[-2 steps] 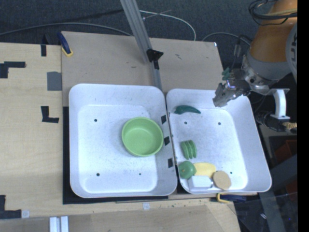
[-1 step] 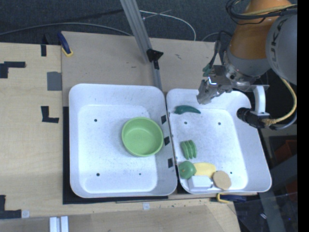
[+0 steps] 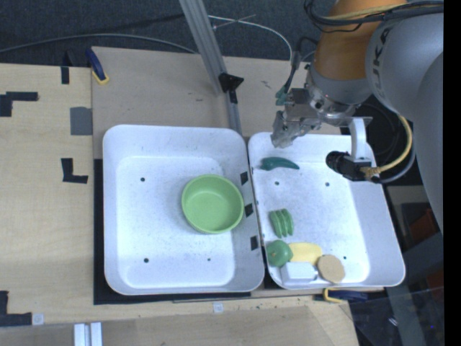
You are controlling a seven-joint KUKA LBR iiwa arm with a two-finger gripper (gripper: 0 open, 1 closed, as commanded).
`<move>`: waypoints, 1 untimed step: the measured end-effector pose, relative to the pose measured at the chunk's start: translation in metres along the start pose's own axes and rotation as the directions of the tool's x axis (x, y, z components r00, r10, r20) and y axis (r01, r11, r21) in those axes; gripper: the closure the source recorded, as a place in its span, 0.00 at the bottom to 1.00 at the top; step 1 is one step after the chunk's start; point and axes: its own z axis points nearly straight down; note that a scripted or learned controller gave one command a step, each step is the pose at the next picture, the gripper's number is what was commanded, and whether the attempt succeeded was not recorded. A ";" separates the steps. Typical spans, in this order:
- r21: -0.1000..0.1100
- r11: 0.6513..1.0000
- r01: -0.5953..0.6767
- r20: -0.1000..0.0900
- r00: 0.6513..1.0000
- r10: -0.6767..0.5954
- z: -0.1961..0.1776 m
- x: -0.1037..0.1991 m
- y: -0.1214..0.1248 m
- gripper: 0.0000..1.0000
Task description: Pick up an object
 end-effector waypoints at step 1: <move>-0.001 1.000 0.001 0.000 1.000 -0.001 0.003 0.047 0.018 1.00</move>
